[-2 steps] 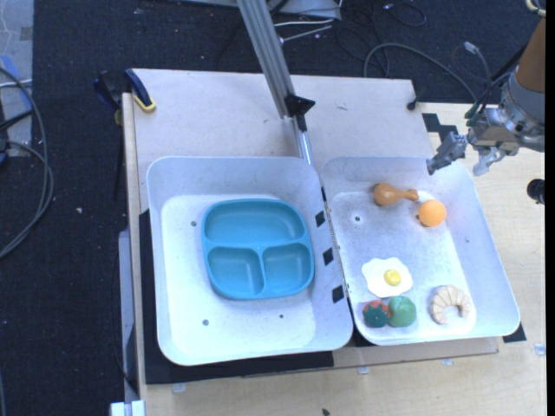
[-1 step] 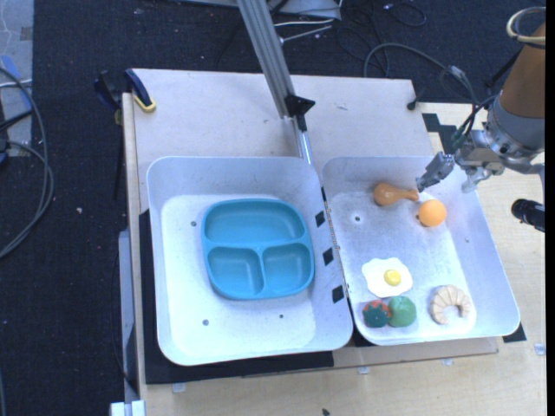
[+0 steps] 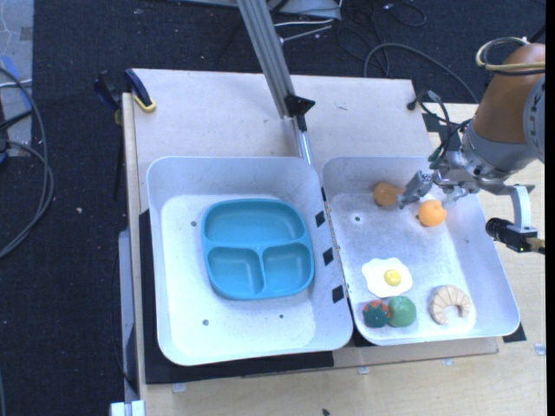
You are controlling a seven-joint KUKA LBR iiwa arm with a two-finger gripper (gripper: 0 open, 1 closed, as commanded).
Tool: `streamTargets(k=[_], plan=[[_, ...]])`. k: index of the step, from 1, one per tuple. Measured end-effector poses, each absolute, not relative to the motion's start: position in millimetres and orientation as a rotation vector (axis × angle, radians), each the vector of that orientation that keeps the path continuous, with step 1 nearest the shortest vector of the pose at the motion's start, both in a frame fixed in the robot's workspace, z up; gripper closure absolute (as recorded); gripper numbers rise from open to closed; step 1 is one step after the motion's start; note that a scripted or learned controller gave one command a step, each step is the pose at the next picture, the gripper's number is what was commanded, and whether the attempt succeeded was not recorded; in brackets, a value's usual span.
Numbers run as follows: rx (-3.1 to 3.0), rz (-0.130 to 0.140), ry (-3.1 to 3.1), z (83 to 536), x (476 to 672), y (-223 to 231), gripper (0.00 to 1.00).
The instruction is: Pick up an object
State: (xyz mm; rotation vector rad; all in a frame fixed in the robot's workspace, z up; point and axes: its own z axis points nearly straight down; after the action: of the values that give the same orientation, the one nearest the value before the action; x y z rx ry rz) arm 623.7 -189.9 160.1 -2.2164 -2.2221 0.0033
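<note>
A blue divided plate [image 3: 257,259] is lying in the left bin [image 3: 173,224], well apart from the action. In the right bin [image 3: 486,258], along its near edge, a green and red toy vegetable [image 3: 389,312] is sitting just below a fried-egg toy [image 3: 387,276], with a croissant [image 3: 451,304] beside them to the right. Toward the far side of this bin, two orange balls are resting near each other: the darker ball [image 3: 385,194] to the left and the brighter ball [image 3: 431,214] to the right. The tool [image 3: 418,191] is hanging between these two, its fingers appearing slightly parted with nothing between them; the arm [image 3: 507,111] is reaching in from the right across the worktop [image 3: 217,111].

The step in hand appears to be the approach to one of the balls. To do it well, the tool should be centring over a single ball rather than straddling the gap, opening wide enough to pass its widest part, and descending low before closing, since a round object is likely to roll away from a glancing touch.
</note>
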Motion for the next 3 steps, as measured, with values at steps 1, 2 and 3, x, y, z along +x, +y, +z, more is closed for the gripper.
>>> streamTargets(k=[1,2,3], plan=[[-2.229,-0.020,-2.241,128.7,630.2,-184.9,0.00],[-2.227,-0.018,-2.242,138.2,629.5,-184.9,1.00],[-2.221,-0.005,-2.230,199.0,638.1,-181.7,1.00]])
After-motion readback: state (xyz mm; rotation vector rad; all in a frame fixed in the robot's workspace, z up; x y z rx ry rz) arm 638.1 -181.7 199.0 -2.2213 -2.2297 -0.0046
